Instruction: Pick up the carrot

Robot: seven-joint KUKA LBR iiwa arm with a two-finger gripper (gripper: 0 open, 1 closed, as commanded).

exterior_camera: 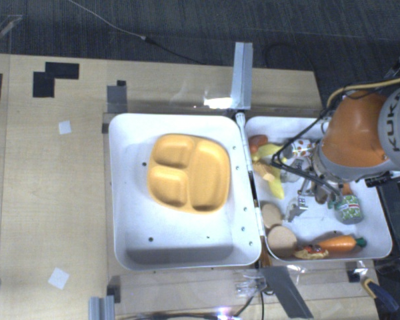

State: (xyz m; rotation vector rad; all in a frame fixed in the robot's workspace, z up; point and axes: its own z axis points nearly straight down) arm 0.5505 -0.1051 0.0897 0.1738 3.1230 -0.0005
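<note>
Reaching in from the right, my gripper (299, 205) hangs over the right bin (380, 242), its thin metal fingers slightly parted with nothing between them. Below it and a little to the right, near the bin's front wall, the carrot (338, 243) lies on its side, apart from the gripper: a smooth orange taper with a green top pointing right. Other toy foods surround it, including a yellow banana (273, 184) and a round tan piece (283, 237). In the left bin (127, 179) sits a glossy yellow plate (189, 172) with three compartments.
</note>
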